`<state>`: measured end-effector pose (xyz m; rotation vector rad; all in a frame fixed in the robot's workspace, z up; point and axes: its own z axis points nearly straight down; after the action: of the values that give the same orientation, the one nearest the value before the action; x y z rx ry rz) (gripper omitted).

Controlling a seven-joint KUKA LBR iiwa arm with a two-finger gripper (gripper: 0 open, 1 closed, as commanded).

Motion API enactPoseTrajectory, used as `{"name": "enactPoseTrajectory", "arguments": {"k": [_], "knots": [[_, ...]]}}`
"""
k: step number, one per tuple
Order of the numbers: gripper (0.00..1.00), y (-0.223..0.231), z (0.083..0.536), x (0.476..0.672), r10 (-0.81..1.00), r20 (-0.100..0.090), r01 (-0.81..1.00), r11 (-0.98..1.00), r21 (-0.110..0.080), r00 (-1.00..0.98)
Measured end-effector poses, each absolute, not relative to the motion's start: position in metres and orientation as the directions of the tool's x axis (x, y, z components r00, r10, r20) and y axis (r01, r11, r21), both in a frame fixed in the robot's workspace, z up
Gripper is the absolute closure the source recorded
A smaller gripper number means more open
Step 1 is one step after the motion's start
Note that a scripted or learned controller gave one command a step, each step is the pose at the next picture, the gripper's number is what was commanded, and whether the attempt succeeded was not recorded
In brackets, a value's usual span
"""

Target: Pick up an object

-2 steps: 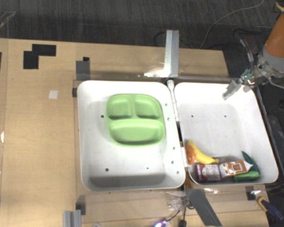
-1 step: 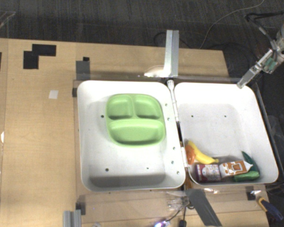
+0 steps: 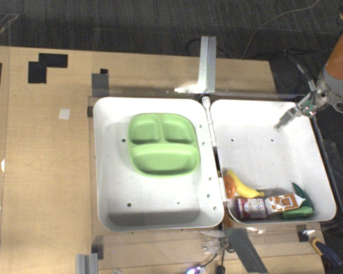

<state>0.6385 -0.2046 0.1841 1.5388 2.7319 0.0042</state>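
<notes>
A: Where is the arm [image 3: 338, 67] at this moment?

B: It comes in from the right, near the upper right corner of the right bin [image 3: 263, 153]. I see the orange band and the grey wrist part. The gripper [image 3: 286, 120] hangs over the far right area of this bin, above bare white floor.

A: Is the claw open or closed?

B: I cannot tell. It is small and a little blurred. No object is visible in it.

A: And the objects that it can pick up?

B: They all lie together along the near edge of the right bin, well apart from the gripper. There is a yellow and orange banana-shaped toy [image 3: 240, 186] on the left side. Just beside it lies a dark red bottle with a white label [image 3: 252, 208], on its side. Next comes a small brown carton [image 3: 283, 201], touching the bottle. At the right end is a green object [image 3: 300, 204], partly under the carton; I cannot say exactly what it is.

A: What is in the left bin [image 3: 111, 170]?

B: One light green divided plate [image 3: 163, 143] with three compartments. It lies flat in the far half of the bin.
</notes>
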Motion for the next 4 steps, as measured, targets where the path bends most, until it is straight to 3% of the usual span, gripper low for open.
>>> {"name": "enactPoseTrajectory", "arguments": {"k": [1, 2, 3, 4], "knots": [[0.0, -0.204, 0.236, 0.671, 0.658, -0.011, 0.658, 0.753, 0.006, -0.753], [0.0, -0.205, 0.277, 0.584, 0.572, -0.009, 0.572, 0.82, 0.004, -0.82], [0.0, -0.178, 0.168, 0.531, 0.612, -0.005, 0.612, 0.791, 0.003, -0.791], [0.0, -0.205, 0.144, 0.549, 0.314, -0.009, 0.314, 0.95, 0.002, -0.95]]}}
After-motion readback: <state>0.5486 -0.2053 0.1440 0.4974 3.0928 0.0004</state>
